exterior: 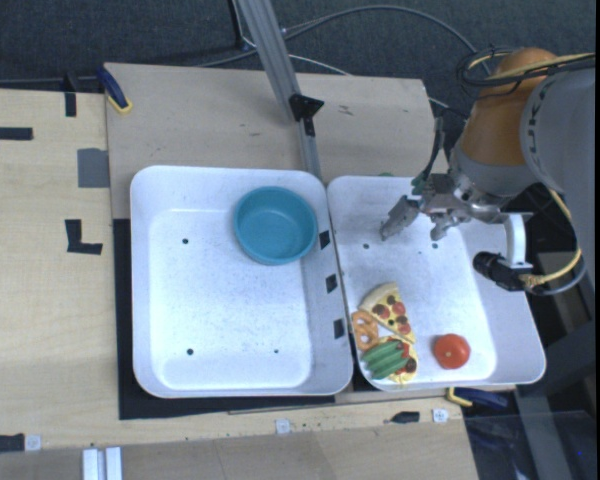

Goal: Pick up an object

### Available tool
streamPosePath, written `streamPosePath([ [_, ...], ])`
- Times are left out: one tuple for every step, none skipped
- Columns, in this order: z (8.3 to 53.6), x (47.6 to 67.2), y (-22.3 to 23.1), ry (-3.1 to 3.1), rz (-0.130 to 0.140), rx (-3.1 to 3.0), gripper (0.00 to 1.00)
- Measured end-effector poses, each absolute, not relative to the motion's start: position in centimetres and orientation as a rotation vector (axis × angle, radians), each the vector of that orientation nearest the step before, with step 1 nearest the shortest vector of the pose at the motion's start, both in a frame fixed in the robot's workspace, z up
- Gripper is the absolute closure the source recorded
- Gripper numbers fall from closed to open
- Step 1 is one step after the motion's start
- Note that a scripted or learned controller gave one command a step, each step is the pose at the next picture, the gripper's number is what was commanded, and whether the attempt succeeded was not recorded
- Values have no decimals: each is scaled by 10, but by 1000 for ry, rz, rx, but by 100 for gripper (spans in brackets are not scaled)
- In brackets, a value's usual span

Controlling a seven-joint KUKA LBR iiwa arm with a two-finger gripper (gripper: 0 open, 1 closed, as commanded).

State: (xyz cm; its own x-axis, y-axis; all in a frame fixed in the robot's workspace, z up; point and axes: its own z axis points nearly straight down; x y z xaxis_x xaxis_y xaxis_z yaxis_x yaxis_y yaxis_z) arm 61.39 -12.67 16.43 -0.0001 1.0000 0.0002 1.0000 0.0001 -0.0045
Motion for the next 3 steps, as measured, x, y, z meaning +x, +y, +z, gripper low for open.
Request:
streamPosePath([
  [120,617,-122,-2220,5,-2218,0],
  [88,617,-121,-2222,1,-2220,0],
  [100,617,-122,-2224,-1,-2222,100],
])
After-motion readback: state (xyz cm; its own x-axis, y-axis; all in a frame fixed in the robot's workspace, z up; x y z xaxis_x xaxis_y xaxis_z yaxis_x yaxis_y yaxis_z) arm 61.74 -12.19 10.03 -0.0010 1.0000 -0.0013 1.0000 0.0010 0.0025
